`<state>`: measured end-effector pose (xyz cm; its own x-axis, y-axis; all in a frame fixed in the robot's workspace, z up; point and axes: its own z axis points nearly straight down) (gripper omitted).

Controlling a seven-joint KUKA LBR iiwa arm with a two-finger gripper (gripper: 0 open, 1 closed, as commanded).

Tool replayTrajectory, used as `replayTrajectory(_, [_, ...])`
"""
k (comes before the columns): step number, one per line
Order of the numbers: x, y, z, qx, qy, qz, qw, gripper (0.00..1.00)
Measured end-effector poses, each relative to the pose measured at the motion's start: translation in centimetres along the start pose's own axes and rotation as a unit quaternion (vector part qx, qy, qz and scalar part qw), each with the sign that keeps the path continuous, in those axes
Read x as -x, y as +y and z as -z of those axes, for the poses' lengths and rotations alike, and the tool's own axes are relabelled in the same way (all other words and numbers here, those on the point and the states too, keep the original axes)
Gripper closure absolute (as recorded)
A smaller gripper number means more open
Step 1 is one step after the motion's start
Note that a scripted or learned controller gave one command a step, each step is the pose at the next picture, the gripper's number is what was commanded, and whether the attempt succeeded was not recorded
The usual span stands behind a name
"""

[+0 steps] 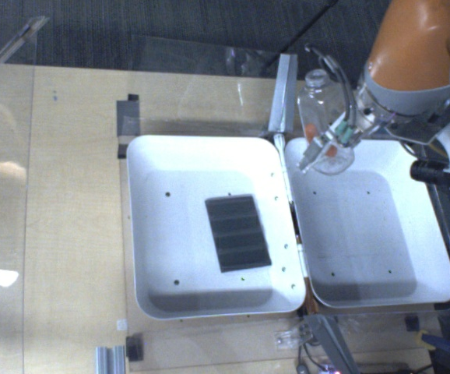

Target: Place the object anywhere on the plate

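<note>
A dark ribbed rectangular plate (238, 232) lies flat in the middle of the left bin (149, 201). A clear plastic bottle (315, 106) with some orange at its base stands upright over the far left corner of the right bin (381, 240). My gripper (328, 146) reaches in from the right and is shut on the bottle's lower part, with one metal finger (312, 159) showing across its front. The bottle is to the right of the plate and farther back, past the wall between the bins.
A grey metal bar (283, 92) runs back from the gap between the bins. The orange-banded arm (416, 37) fills the upper right. Black brackets (130, 115) sit at the left bin's far corner. Cables and clamps (326, 349) lie along the front edge.
</note>
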<state>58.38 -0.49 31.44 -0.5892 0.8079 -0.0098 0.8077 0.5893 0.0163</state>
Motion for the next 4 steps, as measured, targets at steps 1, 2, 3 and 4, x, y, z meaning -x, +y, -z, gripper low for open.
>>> replayTrajectory(1, [0.0, 0.2, 1.1, 0.002, -0.001, 0.001, 1.0, 1.0])
replayTrajectory(2, [0.1, 0.3, 2.1, 0.005, -0.003, 0.003, 1.0, 1.0])
replayTrajectory(3, [0.2, 0.5, 3.2, 0.007, -0.004, 0.004, 1.0, 1.0])
replayTrajectory(4, [-2.8, 0.4, -0.4, -0.006, 0.004, 0.021, 0.9997, 1.0])
